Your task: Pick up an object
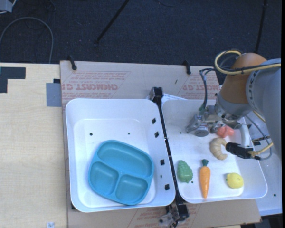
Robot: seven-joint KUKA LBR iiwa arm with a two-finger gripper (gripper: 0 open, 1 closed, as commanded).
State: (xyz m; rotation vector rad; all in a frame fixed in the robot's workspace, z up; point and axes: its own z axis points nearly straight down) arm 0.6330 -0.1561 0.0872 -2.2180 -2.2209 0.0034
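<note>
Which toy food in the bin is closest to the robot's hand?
The pink piece, right beside the end effector. The tan croissant sits just below it; the carrot, lemon and green veggie lie farther down.

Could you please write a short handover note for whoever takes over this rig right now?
Hand: low in the right bin, near its back; finger state unclear, nothing seen held.
Right bin: croissant, carrot, green vegetable, lemon, and a pinkish item partly under the arm.
Left bin: blue divided plate.
Done: the arm has reached into the right bin.
Left: no object lifted yet; a grasp and lift remain.
</note>
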